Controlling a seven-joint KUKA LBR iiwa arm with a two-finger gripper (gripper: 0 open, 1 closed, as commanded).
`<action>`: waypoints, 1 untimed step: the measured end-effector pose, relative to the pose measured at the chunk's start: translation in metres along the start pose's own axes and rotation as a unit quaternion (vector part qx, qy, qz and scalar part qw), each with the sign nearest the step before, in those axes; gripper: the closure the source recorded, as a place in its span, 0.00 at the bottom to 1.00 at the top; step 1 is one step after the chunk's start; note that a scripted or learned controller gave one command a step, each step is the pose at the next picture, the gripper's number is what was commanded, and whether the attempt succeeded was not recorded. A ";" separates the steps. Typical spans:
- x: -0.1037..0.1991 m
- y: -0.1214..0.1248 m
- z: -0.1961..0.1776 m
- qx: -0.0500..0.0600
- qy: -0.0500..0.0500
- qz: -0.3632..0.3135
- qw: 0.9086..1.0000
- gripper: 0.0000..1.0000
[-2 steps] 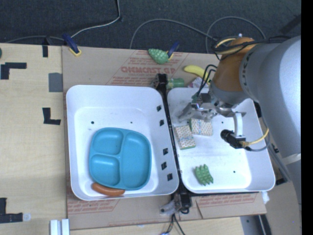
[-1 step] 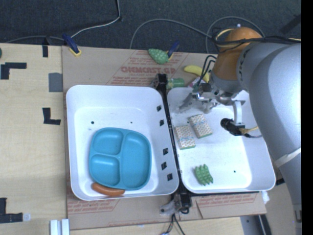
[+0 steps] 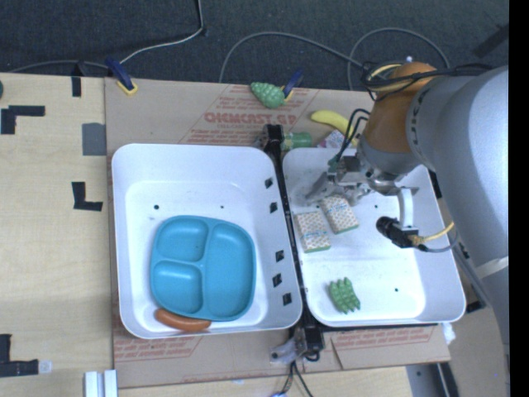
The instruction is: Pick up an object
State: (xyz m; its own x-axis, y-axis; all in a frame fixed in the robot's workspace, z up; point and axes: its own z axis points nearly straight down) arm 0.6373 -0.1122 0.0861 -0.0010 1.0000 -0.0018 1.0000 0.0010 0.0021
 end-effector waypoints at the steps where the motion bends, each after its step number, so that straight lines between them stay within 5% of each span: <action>1: 0.008 0.014 0.000 0.000 0.000 0.000 1.000 0.00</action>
State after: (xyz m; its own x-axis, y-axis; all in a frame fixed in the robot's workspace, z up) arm 0.6511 -0.1039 0.0857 -0.0014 1.0000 -0.0010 1.0000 0.0014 0.0020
